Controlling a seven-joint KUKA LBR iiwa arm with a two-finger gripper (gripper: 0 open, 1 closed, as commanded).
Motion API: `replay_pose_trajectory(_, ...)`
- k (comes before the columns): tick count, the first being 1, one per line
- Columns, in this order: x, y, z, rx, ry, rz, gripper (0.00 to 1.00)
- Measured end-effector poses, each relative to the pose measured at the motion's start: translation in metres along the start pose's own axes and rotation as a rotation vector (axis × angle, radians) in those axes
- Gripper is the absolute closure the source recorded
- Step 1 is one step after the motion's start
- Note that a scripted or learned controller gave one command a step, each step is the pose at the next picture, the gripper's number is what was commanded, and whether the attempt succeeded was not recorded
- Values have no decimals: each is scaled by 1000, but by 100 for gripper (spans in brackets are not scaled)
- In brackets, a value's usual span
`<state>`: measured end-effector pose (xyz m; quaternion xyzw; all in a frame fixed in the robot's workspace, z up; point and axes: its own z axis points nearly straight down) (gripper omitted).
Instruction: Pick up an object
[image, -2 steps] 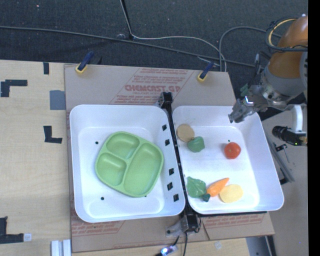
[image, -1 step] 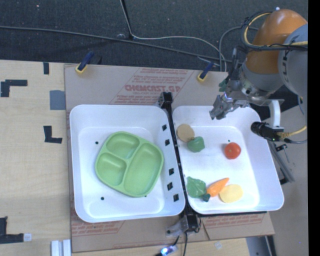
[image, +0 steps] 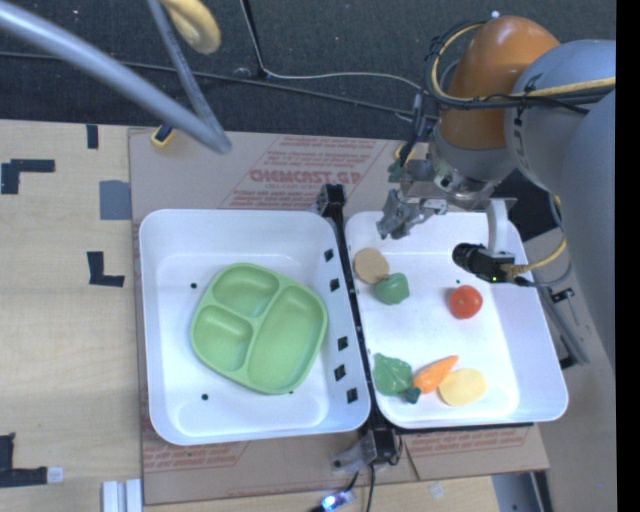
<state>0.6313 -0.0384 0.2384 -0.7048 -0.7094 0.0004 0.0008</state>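
Observation:
My gripper (image: 399, 222) hangs above the far left corner of the right bin (image: 520, 345), its dark fingers pointing down with nothing visible between them. Just below it a tan round piece (image: 369, 265) lies by the divider, touching a green pepper-like piece (image: 392, 289). A red tomato (image: 465, 301) lies further right. Near the front sit a leafy green piece (image: 392, 375), an orange carrot (image: 435, 373) and a yellow round piece (image: 461, 386).
The left bin (image: 165, 260) holds a green divided plate (image: 260, 326). A black clip rail (image: 344, 290) runs between the bins. The arm's orange band and grey body (image: 520, 80) loom over the right bin's far side. A black cable part (image: 485, 262) hangs above the tomato.

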Motion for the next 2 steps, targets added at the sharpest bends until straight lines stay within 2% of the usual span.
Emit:
replay_pose_trajectory(1, 45, 7, 0, -1, 0, 1, 100)
replay_pose_trajectory(2, 103, 3, -3, -1, 1, -1, 100)
